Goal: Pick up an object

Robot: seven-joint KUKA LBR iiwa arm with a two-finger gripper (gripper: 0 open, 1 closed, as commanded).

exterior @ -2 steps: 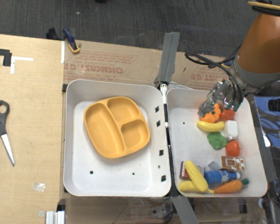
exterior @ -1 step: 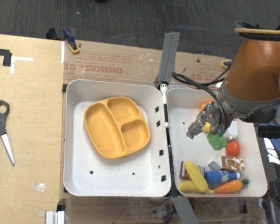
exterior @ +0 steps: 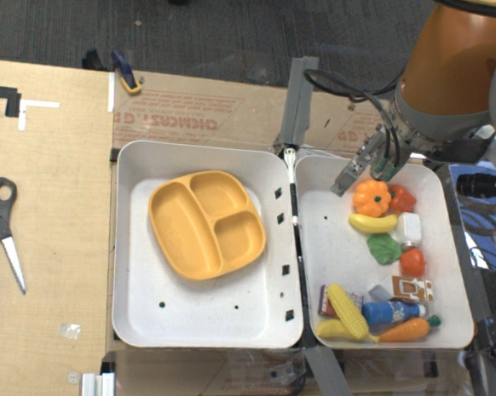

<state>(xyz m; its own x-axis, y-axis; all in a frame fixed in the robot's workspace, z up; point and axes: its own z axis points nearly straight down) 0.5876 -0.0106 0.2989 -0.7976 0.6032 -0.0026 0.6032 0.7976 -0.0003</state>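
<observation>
My gripper hangs over the back of the right bin, its two fingers spread apart and nothing between them. Just below it lies an orange toy pumpkin, with a banana in front of it and a red piece at its right. Further down the bin's right side lie a white block, a green piece and a red tomato. At the front sit a corn cob, a blue bottle, a carrot and a small carton.
The left bin holds a yellow divided plate. Scissors lie on the wooden bench at far left. A blue clip rests by the cardboard behind the bins. The right bin's left half is bare.
</observation>
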